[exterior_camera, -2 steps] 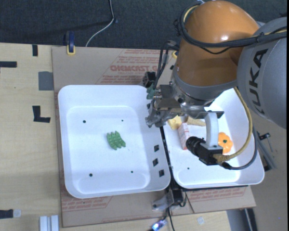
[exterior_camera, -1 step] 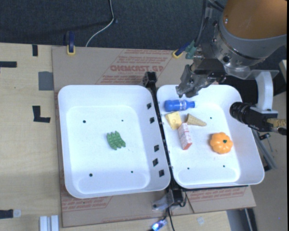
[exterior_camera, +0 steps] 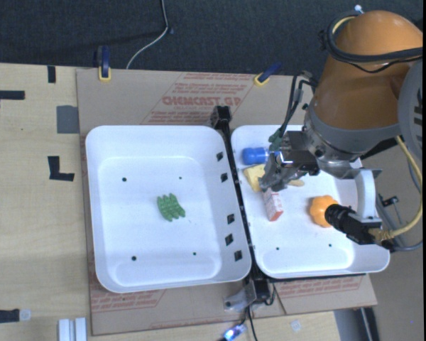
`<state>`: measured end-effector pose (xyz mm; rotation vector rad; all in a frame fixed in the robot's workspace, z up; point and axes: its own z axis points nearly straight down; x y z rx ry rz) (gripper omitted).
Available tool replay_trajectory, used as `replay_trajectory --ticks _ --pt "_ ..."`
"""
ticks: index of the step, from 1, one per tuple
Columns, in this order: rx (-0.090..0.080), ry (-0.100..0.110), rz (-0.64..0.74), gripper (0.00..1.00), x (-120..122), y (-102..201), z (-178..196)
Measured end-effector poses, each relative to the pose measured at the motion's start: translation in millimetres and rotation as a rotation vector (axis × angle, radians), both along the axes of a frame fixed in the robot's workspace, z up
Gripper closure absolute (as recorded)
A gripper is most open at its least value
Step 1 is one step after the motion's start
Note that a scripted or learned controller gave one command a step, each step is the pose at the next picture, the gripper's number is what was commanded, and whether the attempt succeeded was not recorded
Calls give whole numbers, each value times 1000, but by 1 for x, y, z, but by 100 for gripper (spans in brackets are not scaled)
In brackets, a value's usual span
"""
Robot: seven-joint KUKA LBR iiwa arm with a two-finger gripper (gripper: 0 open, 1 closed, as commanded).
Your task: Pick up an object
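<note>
White right bin (exterior_camera: pixel 355 258) | tool (exterior_camera: pixel 275 180) low over crowded red-white carton (exterior_camera: pixel 273 206), yellow piece (exterior_camera: pixel 254 177); clench state unreadable | risk: nudges neighbours, grasps nothing

Gripper (exterior_camera: pixel 275 180) low in right bin (exterior_camera: pixel 319 265), just above red-white box (exterior_camera: pixel 273 207), w/ orange ball (exterior_camera: pixel 319 210) nearby.

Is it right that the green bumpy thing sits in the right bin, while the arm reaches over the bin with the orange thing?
Not quite. The camera view shows the green bumpy thing in the left bin, alone. The rest holds: the arm reaches over the right bin, where the orange thing lies.
</note>
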<state>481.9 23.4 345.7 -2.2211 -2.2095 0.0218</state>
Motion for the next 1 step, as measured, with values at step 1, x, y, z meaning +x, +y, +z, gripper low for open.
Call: replay_trajectory --ticks 1 --pt "4 -20 10 100 32 28 51"
